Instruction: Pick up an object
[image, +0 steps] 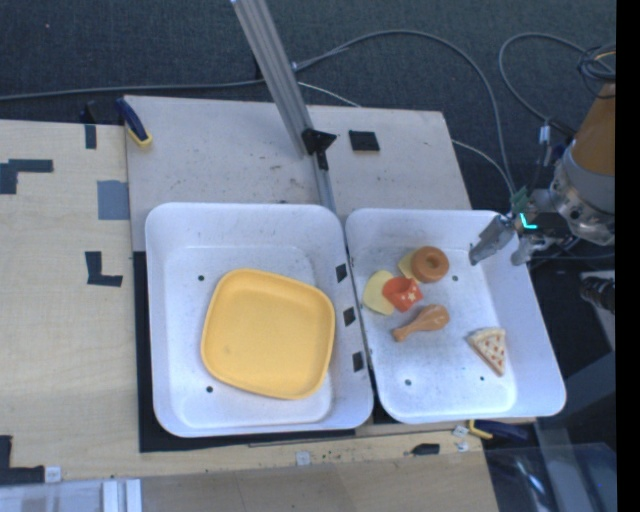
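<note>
Brown donut (431, 264) in right bin (520, 330), left of empty gripper (507, 243).

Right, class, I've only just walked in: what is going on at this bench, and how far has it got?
A grey robot arm reaches in from the right, its hand poised over the right bin's upper right edge with nothing between its fingers. The toy food lies untouched in that bin: a doughnut, a tomato, a drumstick and a pizza slice. A yellow plate sits in the left bin. Nothing is picked up yet.
</note>
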